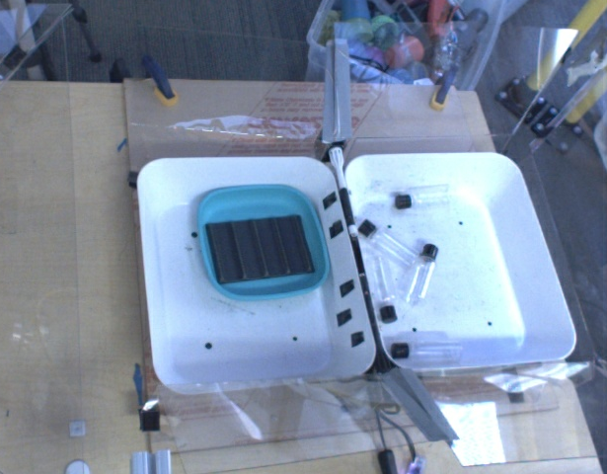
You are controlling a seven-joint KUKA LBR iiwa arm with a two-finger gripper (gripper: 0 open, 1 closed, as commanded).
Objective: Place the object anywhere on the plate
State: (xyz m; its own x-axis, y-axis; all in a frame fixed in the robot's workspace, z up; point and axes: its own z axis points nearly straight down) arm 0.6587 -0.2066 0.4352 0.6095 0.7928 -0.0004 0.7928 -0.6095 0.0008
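Pale wood table (56, 265) carried a brown cardboard sheet (224, 107) with two white bins on it, side by side and touching along the middle seam.

Pincer: how far open it was, or whether it held anything, could not be told.

Left bin (175, 344) held one teal plate (216, 205), squarish with rounded corners, sitting a little above the bin's centre. One dark ribbed block (259, 249) lay flat on the plate, roughly centred, four ridges counted, its edges inside the plate rim. So the block was on the plate, touching nothing else.

Right bin (510, 265) held five clear vials with black caps, all lying down in the bin's left half: first vial (421, 197) near the top, second vial (380, 243) just beside the seam, third vial (421, 270) slanted in the middle, fourth vial (382, 294) close to the third, fifth vial (426, 348) along the bottom wall. Second, third and fourth bunched near each other; contact between them too faint to tell.

Small black tabs (336, 229) ran down the seam, about five. One clamp with a blue and orange grip (161, 82) sat at the cardboard's top left, one orange-handled clamp (442, 91) at the top right. One clear crate (412, 18) of mixed colourful items stood behind the bins.
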